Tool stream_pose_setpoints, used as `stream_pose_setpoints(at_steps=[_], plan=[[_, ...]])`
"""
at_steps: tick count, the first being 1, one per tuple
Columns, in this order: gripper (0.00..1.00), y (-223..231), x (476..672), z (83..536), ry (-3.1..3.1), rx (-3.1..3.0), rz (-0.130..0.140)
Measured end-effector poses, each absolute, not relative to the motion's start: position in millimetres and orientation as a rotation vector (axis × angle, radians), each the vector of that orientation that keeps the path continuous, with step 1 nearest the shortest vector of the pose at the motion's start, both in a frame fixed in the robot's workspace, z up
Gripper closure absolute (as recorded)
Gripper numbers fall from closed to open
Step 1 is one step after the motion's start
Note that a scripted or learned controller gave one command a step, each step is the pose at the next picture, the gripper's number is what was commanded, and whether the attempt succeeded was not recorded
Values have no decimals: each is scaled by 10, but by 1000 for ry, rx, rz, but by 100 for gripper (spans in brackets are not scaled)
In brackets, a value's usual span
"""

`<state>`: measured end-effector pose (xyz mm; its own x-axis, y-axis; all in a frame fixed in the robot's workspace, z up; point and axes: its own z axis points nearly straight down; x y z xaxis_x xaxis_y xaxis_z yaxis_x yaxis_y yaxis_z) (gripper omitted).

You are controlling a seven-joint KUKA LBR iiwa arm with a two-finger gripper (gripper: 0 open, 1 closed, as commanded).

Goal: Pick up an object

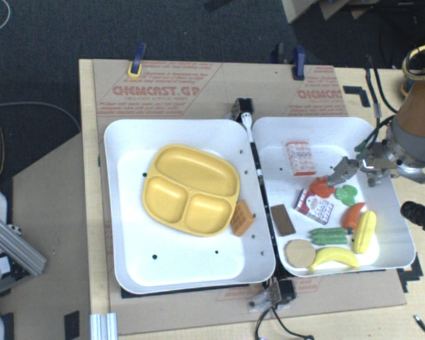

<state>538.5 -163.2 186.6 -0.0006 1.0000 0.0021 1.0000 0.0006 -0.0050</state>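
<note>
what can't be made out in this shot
- Claw, camera view: fingers too small and blurred to tell open or shut.
- Red-and-white printed packet: its print is too small to read.
- Red round toy: partly covered by the claw, shape unclear.
- Grey arm: cut off by the frame's right edge.

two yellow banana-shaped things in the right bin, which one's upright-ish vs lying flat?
The smaller yellow one near the bin's right edge runs top-to-bottom. The banana along the bottom edge lies crosswise.

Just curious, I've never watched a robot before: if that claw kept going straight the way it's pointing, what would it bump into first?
Probably the red toy just beyond the claw, which points left and slightly down into the right bin. Its height above the toys is hard to judge.
</note>
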Motion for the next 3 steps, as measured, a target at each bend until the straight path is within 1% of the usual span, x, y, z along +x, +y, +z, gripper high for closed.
stream_pose_setpoints(at_steps=[1, 2, 3], plan=[[0, -1651, 5360, 1228, -2216, -2217, 5], [0, -1636, 5387, 874, -2221, -2220, -9], [100, -1639, 5413, 1016, -2226, -2227, -17]])
